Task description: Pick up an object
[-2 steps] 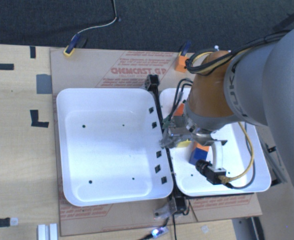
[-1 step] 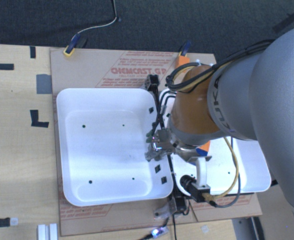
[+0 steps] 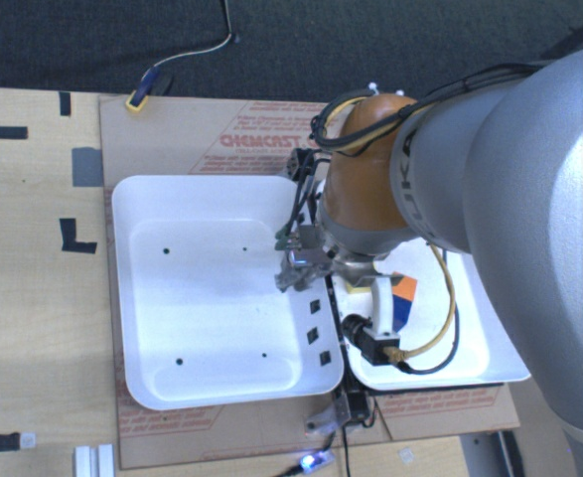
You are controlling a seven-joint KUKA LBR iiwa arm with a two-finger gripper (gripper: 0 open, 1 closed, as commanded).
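Right, looking down on the bench (image 3: 33,296) now, with a cardboard sheet (image 3: 251,142) spread across it and two white bins on top. Sweeping in from the right with the big grey arm (image 3: 529,217), orange band (image 3: 370,167) plain to see above the wrist. Hanging with the pincer (image 3: 299,264) over the inner wall of the left bin (image 3: 132,266), right at the seam between the two. Released or clenched? Cannot tell from up here, with the wrist blocking the view from above.

Over to the right bin (image 3: 470,366), largely covered by the arm. Spotting an orange-and-blue block (image 3: 403,299) on its floor, just beside the wrist, peeking out under the arm's edge. Apart from the pincer, clearly, and lying on the far side of the seam from it.

Plenty of clutter close by. Looping over the right bin with a yellow cable (image 3: 440,336), ending at a black connector (image 3: 361,336) just beside the block. Running down the seam with a row of small black squares (image 3: 316,331). Showing four dark dots (image 3: 167,251) on the left bin's floor.

Further out, black tape marks (image 3: 72,237) on the bench at left, and a yellow-tipped plug (image 3: 142,92) on a thin lead near the cardboard's top corner, against dark cloth (image 3: 370,18).
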